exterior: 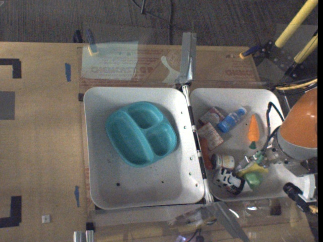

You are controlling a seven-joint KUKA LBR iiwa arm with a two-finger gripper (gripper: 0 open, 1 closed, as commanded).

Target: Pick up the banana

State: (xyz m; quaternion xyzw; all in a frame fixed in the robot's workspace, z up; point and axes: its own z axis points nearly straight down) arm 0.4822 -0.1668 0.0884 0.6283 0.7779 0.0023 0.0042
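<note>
The banana (251, 171), a small yellow piece with a greenish end, lies near the front of the right bin (267, 97). My gripper (257, 159) reaches in from the right and sits just above and behind the banana, very close to it or touching it. The wrist, with its orange band (302, 125), hangs over the bin's right wall and hides that side of the bin.
Also in the right bin are a blue bottle (231, 120), an orange carrot (253, 129), two brown packets (209, 134), a small can (223, 161) and a black-and-white toy (230, 179) beside the banana. A teal divided plate (142, 133) lies in the left bin (101, 185).
</note>
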